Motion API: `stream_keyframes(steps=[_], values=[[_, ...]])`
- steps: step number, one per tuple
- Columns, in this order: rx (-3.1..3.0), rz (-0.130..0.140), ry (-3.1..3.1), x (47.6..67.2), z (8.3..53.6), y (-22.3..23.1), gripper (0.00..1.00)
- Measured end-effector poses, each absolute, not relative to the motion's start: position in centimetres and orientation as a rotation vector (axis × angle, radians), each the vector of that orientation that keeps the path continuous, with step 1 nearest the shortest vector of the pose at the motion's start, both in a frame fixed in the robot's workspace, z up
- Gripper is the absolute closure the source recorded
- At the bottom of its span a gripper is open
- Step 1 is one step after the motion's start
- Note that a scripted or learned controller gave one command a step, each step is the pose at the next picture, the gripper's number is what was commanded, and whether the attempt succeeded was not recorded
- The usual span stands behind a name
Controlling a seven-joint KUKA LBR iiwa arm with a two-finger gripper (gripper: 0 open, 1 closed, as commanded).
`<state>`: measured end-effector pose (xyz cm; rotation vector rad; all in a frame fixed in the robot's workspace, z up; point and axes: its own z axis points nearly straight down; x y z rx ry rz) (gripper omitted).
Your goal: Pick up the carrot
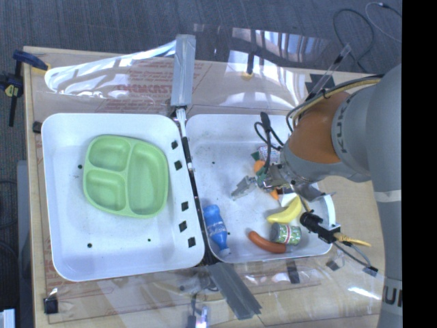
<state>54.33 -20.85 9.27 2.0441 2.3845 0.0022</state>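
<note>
Nearest, along the front wall of the right bin (321,255): a red sausage (266,242), a small can (288,234) touching it, and a blue bottle (216,227) lying by the divider. Just behind the can, a yellow banana (285,212).

Further in, the gripper (263,181) low over the bin floor, with the grey arm (355,139) coming from the right. Open or closed: impossible to tell from this angle.

Right at the gripper, the carrot (260,165): one orange piece visible just behind it, another orange bit visible just in front, close to the banana. Probably one carrot lying under the tool, but not sure. Not seen clearly held.

Possible trouble from here:
- Closing off-centre and pushing the carrot aside instead of catching it, because of its round, thin shape.
- Catching the banana too, because of how near it lies.
- Slipping out during the lift, if gripped only at the thin end.

Farthest, in the left bin (54,183), a green divided plate (126,176), well apart from all this.
</note>
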Motion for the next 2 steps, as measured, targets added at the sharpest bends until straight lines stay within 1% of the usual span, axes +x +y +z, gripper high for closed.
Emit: stream_keyframes(steps=[1, 2], values=[[2.039, 0.0, 2.386, 54.3, 10.3, -20.9, 1.0], [2.561, -0.002, 1.824, 52.9, 18.1, -21.0, 1.0]])
